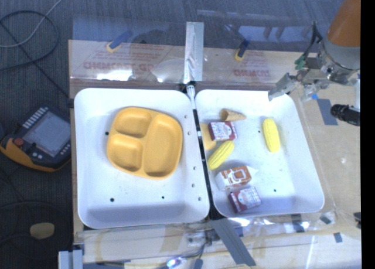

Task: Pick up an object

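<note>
Bins sit side by side on the bench. The left bin holds a yellow compartment plate with three sections, lying flat. The right bin holds several toy foods: one corn cob near its right side, a second corn cob lying tilted close to the divider, a small carton touching it from above, an ice cream cone at the far edge, and two more cartons near the front. The gripper hangs at the far right corner of this bin, well apart from the objects, holding nothing; how wide it stands I cannot tell. A teach pendant lies on the floor.
</note>
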Action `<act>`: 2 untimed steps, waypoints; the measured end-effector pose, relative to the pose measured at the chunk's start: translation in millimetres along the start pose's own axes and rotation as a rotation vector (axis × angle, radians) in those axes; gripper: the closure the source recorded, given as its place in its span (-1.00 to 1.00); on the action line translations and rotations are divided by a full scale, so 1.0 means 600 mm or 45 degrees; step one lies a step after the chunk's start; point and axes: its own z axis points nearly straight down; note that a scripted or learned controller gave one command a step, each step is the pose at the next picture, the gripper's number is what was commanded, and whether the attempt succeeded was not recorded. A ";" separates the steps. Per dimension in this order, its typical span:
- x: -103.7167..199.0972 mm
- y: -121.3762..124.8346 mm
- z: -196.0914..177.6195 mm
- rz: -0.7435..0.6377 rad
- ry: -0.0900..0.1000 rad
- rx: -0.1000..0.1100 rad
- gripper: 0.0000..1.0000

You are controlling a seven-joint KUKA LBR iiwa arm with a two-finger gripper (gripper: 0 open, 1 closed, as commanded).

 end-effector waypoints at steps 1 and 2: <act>-0.027 0.000 0.236 -0.096 0.008 0.004 -1.00; -0.022 -0.005 0.257 -0.130 0.008 -0.008 -1.00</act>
